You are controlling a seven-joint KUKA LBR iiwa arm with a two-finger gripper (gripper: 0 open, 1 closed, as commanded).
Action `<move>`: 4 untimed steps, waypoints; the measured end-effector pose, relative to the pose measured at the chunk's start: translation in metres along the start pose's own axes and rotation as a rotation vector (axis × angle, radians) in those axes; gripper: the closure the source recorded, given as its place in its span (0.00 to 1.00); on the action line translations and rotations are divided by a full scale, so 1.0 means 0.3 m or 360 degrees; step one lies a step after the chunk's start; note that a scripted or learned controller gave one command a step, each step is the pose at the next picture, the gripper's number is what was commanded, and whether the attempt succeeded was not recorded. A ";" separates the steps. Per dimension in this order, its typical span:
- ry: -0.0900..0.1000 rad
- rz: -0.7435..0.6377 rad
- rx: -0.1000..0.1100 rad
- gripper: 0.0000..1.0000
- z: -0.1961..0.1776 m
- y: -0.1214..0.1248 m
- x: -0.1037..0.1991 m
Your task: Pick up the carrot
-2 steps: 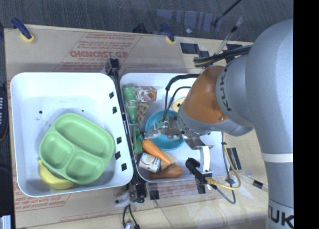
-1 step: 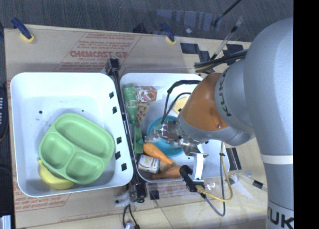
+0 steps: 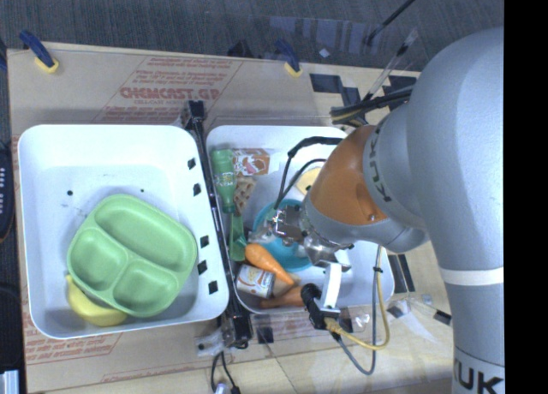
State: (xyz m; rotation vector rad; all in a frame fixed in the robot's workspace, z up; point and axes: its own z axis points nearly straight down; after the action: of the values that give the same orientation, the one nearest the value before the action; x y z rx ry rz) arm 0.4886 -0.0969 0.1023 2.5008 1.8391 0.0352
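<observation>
Carrot (image 3: 268,263) lies aslant in the right bin (image 3: 387,281), near its front-left corner, its thick end toward the green utensil (image 3: 226,198) along the left wall. A small can (image 3: 254,281) sits just below it, a blue bowl (image 3: 291,229) just behind. My end effector (image 3: 287,228) hangs over that bowl; I cannot tell its opening. A green divided plate (image 3: 130,254) fills the left bin (image 3: 51,161).

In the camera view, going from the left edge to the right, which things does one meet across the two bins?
Yellow object under the tray's corner → green divided tray in the left bin → green bottle in the right bin → carrot → blue bowl → orange band of the arm.
</observation>
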 end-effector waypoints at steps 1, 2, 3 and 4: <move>0.0005 -0.0010 0.0029 1.00 -0.027 -0.007 0.001; 0.0007 -0.0020 0.0034 1.00 -0.058 -0.003 0.002; -0.0005 0.0544 0.0070 1.00 0.032 -0.030 -0.041; -0.0002 0.0527 0.0078 1.00 0.001 -0.028 -0.039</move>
State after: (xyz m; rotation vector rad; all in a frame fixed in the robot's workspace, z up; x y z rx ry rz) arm 0.4772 -0.1057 0.1016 2.8081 1.4210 -0.0018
